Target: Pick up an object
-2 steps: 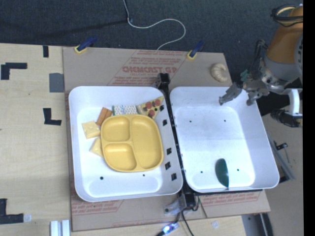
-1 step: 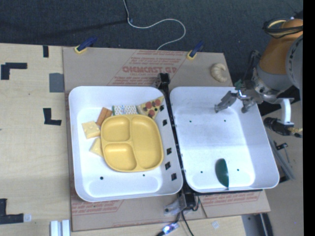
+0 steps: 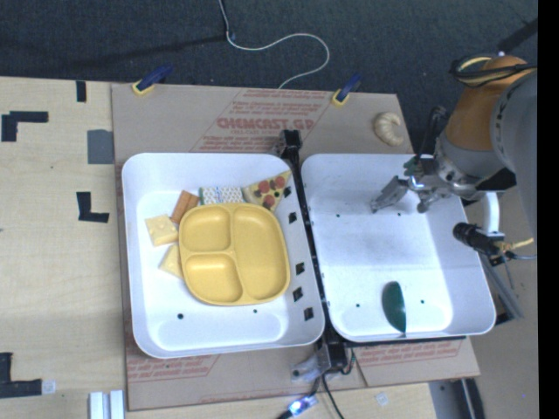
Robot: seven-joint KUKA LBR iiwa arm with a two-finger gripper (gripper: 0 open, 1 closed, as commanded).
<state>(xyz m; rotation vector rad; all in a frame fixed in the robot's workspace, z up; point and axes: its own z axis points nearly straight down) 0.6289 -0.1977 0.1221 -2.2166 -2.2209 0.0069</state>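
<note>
The claw [image 3: 395,195] hangs over the upper part of the right bin [image 3: 349,234], reaching in from the right, with its 2 fingers spread apart and nothing between them. This looks like the approach step of a pick: no object is gripped yet. The only loose thing in this bin is a dark green object [image 3: 395,307] lying near the bin's front wall, well apart from the claw. The left bin [image 3: 144,234] holds a yellow divided plate [image 3: 234,253] with several small pieces tucked around its upper and left edges. Judging from the claw's place, the green object is the likely target. The next move would call for travel toward the front of the bin, descent until the fingers straddle the object, then closing
</note>
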